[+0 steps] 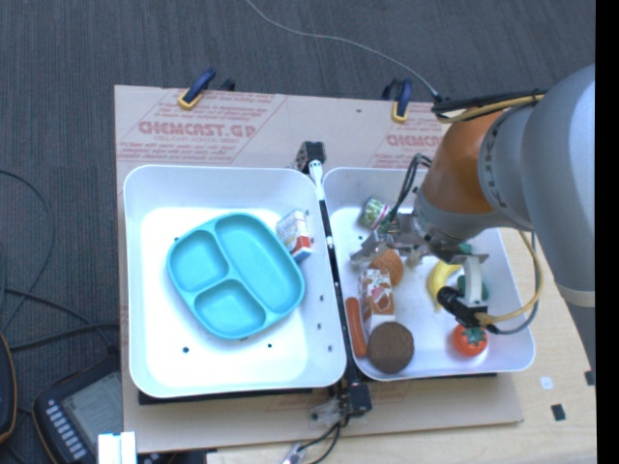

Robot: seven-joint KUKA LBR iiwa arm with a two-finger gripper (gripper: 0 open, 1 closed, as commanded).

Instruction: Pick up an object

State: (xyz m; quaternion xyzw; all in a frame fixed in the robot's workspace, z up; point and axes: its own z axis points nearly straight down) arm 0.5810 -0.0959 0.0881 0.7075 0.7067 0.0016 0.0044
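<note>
— Grey arm reaches down into the right bin; your end effector sits low among the food items, right by the brown round piece.
— Holding anything?
— I cannot tell; the wrist hides it. Nothing looks lifted yet. You have the banana, tomato, sausage and dark round cookie lying in that bin.
— So what's left?
— By my reckoning the grasp and lift. The blue tray sits in the left bin.
</note>
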